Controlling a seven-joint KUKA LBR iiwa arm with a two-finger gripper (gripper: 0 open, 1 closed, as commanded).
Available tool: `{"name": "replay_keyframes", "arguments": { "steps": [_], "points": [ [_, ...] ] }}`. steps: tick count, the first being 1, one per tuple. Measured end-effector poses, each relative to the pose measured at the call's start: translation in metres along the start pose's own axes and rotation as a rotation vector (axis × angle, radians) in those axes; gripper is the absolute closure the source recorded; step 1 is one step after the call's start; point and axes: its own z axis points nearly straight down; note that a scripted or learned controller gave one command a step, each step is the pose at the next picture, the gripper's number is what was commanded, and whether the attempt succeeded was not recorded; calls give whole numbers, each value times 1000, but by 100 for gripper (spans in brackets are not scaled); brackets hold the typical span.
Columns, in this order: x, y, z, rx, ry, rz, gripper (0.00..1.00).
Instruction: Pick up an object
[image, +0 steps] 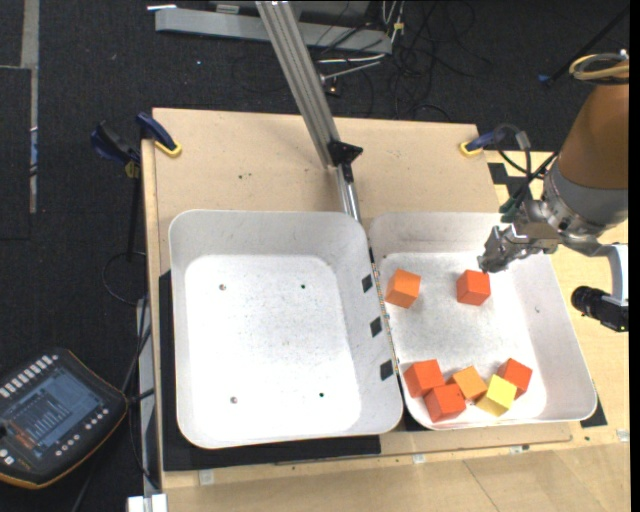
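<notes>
The right bin (560, 345) holds several small blocks. An orange block (403, 288) lies near its upper left, and a red-orange block (473, 288) sits to the right of it. Along the bin's front edge cluster two red blocks (424, 377) (445, 402), an orange one (469, 382), a yellow one (498, 395) and another red one (515, 375). My gripper (494, 257) hangs over the upper part of the right bin, just above and to the right of the red-orange block, its tip pointing down-left. Nothing shows between its fingers.
The left bin (190, 300) lies beside the right one. A slanted metal pole (308, 85) runs from the top down to the gap between the bins. Clamps (158, 133) (480, 142) sit at the board's back corners. A teach pendant (50, 412) lies at lower left.
</notes>
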Motion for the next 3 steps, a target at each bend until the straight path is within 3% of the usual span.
{"name": "replay_keyframes", "arguments": {
  "steps": [3],
  "points": [
    [172,40,20,3,2,-7,100]
  ]
}}
